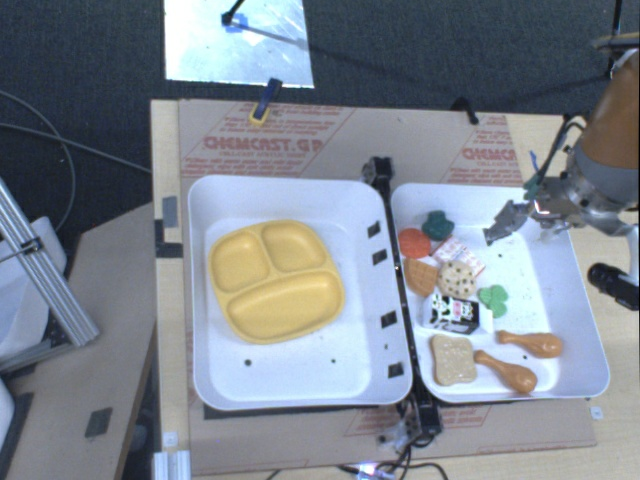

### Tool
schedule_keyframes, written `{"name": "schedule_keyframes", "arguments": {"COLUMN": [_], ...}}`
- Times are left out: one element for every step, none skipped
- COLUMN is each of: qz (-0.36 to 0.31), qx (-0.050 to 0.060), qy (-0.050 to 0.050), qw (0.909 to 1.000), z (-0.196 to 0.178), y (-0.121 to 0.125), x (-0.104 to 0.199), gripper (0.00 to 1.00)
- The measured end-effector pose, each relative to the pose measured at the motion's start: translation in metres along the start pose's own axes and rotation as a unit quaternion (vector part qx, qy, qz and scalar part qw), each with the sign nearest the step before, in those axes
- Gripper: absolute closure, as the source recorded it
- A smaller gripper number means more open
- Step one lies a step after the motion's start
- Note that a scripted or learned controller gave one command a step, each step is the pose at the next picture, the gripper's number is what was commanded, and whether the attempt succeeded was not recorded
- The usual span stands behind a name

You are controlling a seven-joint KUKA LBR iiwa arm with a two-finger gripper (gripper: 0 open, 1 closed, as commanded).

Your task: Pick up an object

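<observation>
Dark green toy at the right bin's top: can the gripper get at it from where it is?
Probably yes. The dark green toy lies uncovered, the gripper hovers just to its right, nothing between; an orange piece crowds its lower left.

We read this as robotics lab: white bins (300, 193) on cardboard-covered surface (300, 133), aluminium framing (40, 268), loose cables (50, 118), dark carpet floor (420, 28).

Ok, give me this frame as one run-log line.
phase: approach | gripper: above right bin, upper area, holding nothing visible | nearest item: dark green piece | yellow tray: in left bin
</observation>
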State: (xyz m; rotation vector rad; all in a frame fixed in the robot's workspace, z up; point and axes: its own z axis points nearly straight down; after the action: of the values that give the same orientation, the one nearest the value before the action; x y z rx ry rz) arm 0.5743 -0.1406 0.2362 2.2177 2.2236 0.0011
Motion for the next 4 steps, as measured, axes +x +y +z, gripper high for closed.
{"name": "schedule_keyframes", "arguments": {"qz": [0.003,-0.001,-0.001,-0.002], "qx": [0.006,-0.002,-0.009,-0.002], "qy": [0.001,-0.001,-0.002,0.0], "qw": [1.0,1.0,1.0,1.0], "z": [0.112,0.073,0.126,0.074], "y": [-0.06,-0.034,-0.06,-0.055], "x": [-0.024,-0.023,-0.026,-0.005], "gripper": [0.0,0.0,0.0,0.0]}}
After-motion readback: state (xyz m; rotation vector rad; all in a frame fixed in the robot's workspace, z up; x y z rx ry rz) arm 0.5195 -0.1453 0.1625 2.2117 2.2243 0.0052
